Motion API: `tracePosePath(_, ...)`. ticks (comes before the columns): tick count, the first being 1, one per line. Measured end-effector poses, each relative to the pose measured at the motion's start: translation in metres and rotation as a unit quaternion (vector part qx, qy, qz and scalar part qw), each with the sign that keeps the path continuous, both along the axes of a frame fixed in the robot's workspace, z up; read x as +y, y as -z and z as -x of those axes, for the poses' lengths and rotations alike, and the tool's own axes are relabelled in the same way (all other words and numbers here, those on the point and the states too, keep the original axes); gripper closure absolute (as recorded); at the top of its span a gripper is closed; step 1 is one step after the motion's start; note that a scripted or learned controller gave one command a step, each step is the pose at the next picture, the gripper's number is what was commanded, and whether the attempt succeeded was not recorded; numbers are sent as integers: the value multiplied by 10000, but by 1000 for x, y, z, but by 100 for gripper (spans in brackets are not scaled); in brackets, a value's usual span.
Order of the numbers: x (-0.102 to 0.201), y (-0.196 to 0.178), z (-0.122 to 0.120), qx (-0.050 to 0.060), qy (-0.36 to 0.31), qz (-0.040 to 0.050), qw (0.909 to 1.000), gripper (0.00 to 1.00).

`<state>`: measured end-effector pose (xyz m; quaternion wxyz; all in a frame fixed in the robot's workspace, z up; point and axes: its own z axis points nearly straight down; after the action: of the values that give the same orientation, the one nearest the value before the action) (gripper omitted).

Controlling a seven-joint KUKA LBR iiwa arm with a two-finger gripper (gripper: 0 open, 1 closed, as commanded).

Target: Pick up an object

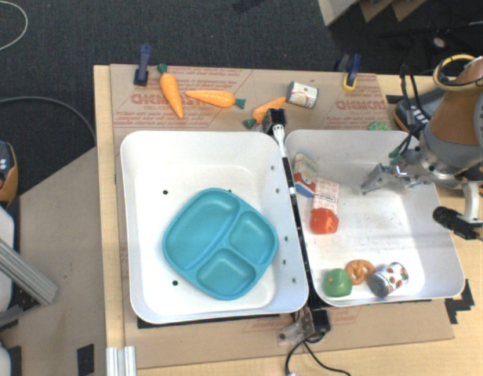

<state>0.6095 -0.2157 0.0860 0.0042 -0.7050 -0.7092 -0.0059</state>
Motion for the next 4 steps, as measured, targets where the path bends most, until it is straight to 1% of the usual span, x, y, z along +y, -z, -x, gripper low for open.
tracePosePath(1,-4,-11,0,-12,0,58,10000,100)
tracePosePath(2,130,-159,-10,-89,-44,54,9999,100)
tracePosePath(3,259,-264,-3,-67,-52,43,10000,100)
tracePosePath(4,290,-412,47,-94,0,48,9999,100)
